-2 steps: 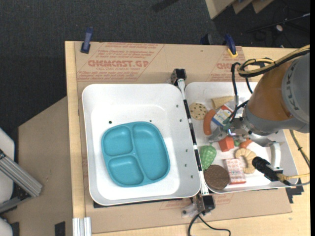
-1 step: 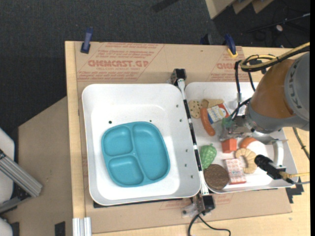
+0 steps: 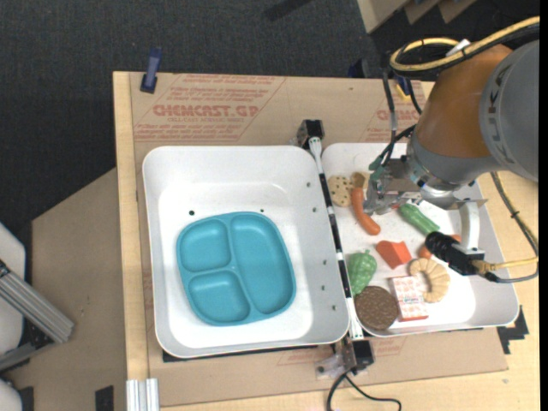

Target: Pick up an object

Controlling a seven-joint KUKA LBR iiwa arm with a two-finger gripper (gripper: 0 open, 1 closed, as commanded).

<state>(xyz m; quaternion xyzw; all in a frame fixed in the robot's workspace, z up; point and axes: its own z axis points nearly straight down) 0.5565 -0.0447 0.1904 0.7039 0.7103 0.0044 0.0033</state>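
Dark carpet surrounds the cardboard-topped bench (image 3: 214,114) bearing two white bins (image 3: 163,178).

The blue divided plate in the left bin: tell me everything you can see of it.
The blue divided plate is a turquoise, glossy, plastic-looking tray with rounded corners and three compartments: one long section on the camera view's right and two smaller ones on its left. It lies flat and slightly rotated on the floor of the left bin, toward the near side. All its compartments look bare, and nothing touches it.
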